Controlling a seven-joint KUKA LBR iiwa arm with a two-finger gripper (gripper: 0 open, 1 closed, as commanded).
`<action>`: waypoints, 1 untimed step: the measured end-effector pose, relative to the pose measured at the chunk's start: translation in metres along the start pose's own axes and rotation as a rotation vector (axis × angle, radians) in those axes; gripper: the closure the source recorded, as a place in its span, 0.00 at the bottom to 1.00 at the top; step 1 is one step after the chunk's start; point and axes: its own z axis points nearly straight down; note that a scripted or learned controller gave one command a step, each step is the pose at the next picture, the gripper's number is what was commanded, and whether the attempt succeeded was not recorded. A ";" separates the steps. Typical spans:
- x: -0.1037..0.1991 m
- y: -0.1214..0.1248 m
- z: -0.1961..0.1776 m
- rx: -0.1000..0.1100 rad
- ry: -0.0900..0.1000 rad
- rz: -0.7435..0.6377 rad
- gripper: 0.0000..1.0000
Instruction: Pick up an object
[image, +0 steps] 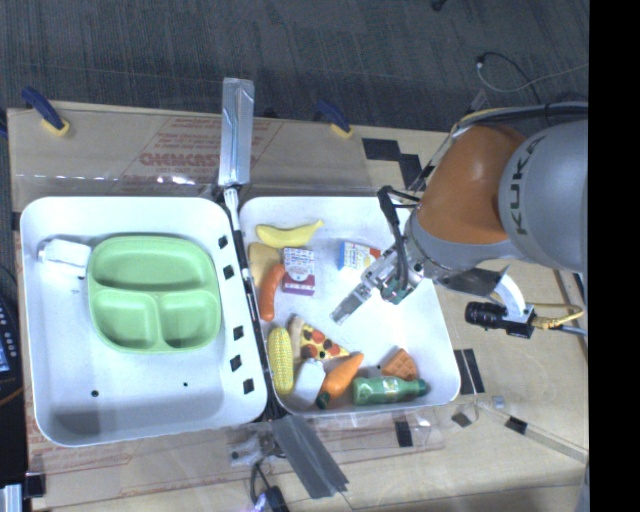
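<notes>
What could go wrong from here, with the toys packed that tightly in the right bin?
The gripper hangs over a bare patch, so closing here likely catches nothing. Below it, the pizza slice, carrot and green bottle lie crowded together; a descent there may push neighbours aside or pinch two at once. The corn lies near the bin's dividing wall, leaving little room.

Two white bins (60, 400) on the table. Left of the divider (236, 150): one green tray (155, 292). Right of it: one banana (288, 233), two carrots (270, 290), one corn cob (281, 360), one pizza slice (322, 345), one green bottle (388, 389), two small packets (299, 270).
</notes>
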 end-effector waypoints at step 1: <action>0.033 0.031 0.073 -0.004 -0.005 -0.122 0.00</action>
